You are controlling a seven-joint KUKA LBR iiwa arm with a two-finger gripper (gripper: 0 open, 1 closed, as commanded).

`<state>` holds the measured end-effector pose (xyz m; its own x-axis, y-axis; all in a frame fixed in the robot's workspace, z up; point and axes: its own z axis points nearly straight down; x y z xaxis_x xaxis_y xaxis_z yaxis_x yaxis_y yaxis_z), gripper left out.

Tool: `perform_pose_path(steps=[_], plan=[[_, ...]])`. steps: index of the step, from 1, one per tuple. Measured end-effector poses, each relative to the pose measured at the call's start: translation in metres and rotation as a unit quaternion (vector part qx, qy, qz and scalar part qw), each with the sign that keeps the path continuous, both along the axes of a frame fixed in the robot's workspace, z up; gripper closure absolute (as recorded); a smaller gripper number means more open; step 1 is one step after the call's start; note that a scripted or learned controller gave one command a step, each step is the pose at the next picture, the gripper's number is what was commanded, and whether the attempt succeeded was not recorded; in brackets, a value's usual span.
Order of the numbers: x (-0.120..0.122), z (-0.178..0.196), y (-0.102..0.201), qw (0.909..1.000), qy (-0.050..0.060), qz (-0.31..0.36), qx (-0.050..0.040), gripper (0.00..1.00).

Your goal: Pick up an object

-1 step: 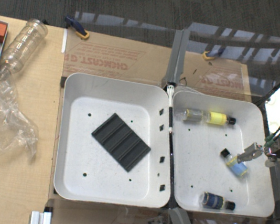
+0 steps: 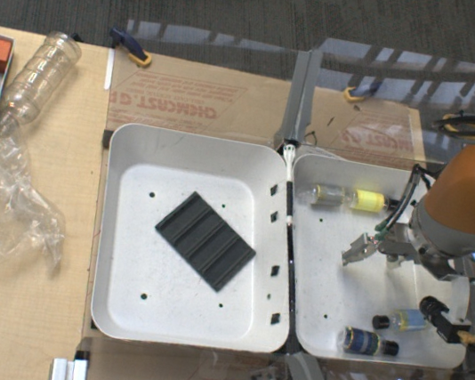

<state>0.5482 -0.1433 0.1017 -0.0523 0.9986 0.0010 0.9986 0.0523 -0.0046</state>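
Nearest item: a small dark bottle (image 2: 367,343) with a blue band, lying on its side at 6 o'clock in the right bin (image 2: 313,333), close to the front wall. Judged light, rigid and round, so liable to roll; best taken across the body at mid-length, not at the cap

Just beyond, at 4 o'clock in that bin, a second small bottle (image 2: 405,320) with a pale blue body lies on its side, near a black part of the arm's fittings. Same handling judgement; access looks tighter

Gripper (image 2: 361,249): sits low over the middle of the right bin, fingers spread apart and pointing toward 9 o'clock, with nothing between them. Released, holding nothing

Farther, at 12 o'clock in the right bin, a clear tube with yellow cap (image 2: 349,198) lies along the back wall. Judged light, smooth and slippery; grip at the middle

Left bin (image 2: 117,210): a flat dark ribbed panel (image 2: 205,240) lies at centre, skewed. Judged stiff, thin and hard to get fingers under; take an edge
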Motion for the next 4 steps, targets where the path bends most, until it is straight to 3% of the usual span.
perform_pose_path(steps=[1,2,3,4], plan=[[-0.049,-0.011,0.003,0.9999,0.000,-0.012,0.0000,0.00],[-0.071,-0.011,-0.063,0.9993,-0.001,-0.038,0.0002,0.00],[-0.071,-0.011,0.014,0.9989,0.000,-0.046,0.0001,0.00],[-0.071,-0.011,0.022,0.9988,-0.001,-0.049,0.0001,0.00]])
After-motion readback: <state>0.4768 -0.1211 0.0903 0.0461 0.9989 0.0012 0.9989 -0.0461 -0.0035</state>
